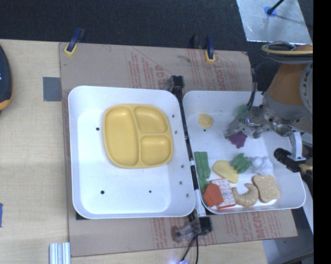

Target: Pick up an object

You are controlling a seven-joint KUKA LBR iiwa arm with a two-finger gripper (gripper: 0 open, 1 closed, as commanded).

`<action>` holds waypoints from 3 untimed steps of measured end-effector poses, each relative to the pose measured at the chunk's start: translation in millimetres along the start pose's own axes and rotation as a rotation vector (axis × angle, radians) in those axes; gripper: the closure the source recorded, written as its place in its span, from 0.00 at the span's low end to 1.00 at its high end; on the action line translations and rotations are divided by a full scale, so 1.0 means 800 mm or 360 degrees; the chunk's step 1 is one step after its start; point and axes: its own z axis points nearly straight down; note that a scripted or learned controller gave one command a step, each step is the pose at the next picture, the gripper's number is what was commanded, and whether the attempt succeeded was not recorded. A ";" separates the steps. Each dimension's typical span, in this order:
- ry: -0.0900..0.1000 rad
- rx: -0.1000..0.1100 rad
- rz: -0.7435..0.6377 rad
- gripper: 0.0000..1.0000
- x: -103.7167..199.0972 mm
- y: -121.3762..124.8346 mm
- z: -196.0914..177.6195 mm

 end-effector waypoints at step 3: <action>-0.0002 -0.0016 -0.0004 0.00 -0.003 0.064 -0.002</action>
